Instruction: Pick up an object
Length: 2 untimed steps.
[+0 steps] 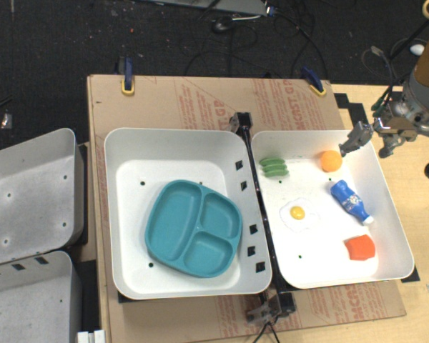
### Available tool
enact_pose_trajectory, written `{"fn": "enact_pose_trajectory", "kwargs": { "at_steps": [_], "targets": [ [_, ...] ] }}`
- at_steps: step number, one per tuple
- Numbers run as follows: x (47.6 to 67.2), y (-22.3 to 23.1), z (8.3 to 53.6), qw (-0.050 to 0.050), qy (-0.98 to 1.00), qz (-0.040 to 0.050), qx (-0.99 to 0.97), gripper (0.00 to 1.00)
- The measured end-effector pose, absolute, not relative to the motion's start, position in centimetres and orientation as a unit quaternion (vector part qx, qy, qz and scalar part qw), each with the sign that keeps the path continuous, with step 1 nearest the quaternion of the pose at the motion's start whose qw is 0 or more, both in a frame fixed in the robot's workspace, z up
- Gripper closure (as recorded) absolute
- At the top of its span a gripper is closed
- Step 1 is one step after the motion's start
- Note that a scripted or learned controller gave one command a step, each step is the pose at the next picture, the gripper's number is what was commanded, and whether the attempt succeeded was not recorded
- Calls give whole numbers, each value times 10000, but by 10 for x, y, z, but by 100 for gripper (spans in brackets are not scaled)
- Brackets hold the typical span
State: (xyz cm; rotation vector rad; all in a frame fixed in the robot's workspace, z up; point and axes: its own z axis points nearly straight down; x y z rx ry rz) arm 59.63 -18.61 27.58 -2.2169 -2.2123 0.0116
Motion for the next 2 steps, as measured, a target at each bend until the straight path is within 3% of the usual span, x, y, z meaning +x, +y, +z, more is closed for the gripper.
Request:
{"fn": "enact_pose_trajectory", "kwargs": {
  "at_steps": [1,2],
  "targets": [
    [598,-185,283,-3,-7074,4,-7068,0],
    [606,-187,224,17,-7069,15,-7073,0]
  ]
}}
